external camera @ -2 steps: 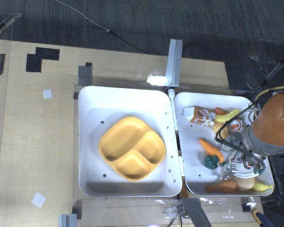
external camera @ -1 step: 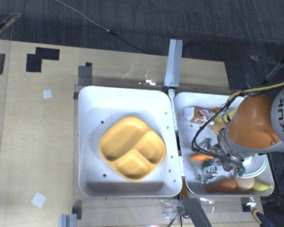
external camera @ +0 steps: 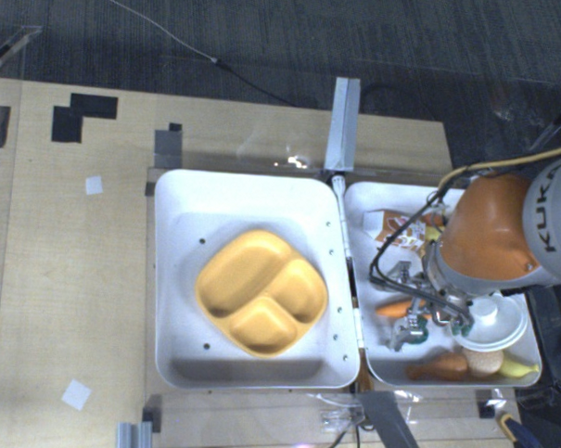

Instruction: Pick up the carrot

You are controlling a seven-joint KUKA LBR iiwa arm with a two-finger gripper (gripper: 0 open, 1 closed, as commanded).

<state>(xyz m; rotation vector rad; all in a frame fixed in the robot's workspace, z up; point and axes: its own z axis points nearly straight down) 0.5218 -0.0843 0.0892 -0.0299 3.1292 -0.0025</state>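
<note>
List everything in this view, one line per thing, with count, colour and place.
left bin: 1, white, centre of the bench
divided plate: 1, yellow, three compartments, lying in the left bin
right bin: 1, white, beside the left bin
carrot: 1, orange, right bin, partly hidden by the gripper
snack packet: 1, orange and white, far end of the right bin
brown item: 1, brown, near edge of the right bin
banana: 1, yellow, near right corner
arm: 1, grey with orange band, over the right bin
gripper: 1, dark metal, low beside the carrot
</note>
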